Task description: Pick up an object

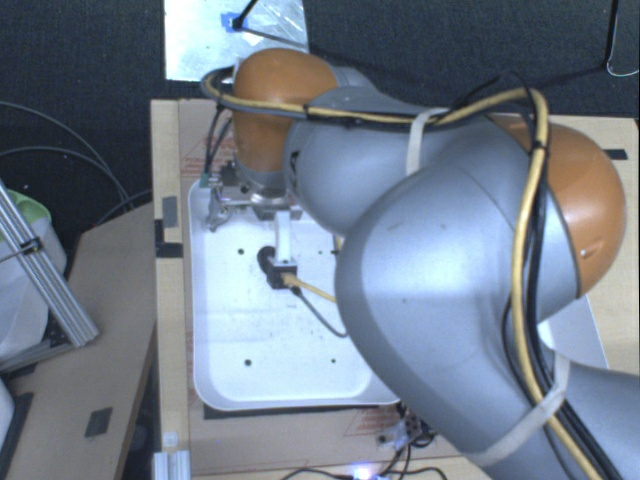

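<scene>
My gripper (232, 204) hangs over the far left corner of the left white bin (262, 368), just below the orange band of the wrist (272, 86). Its metal body sits close to the bin's back wall. The grey arm reaches in from the right and hides the right side of this bin and most of the bench beyond it. The bare floor of the bin that I can see carries a few small dark specks (248, 363).
A slanted aluminium bar (45, 278) and a green object (28, 211) stand off the bench at the left. A shiny sheet (235, 23) lies behind the bins on the dark floor. The bench's cardboard edge (170, 298) borders the bin's left side.
</scene>
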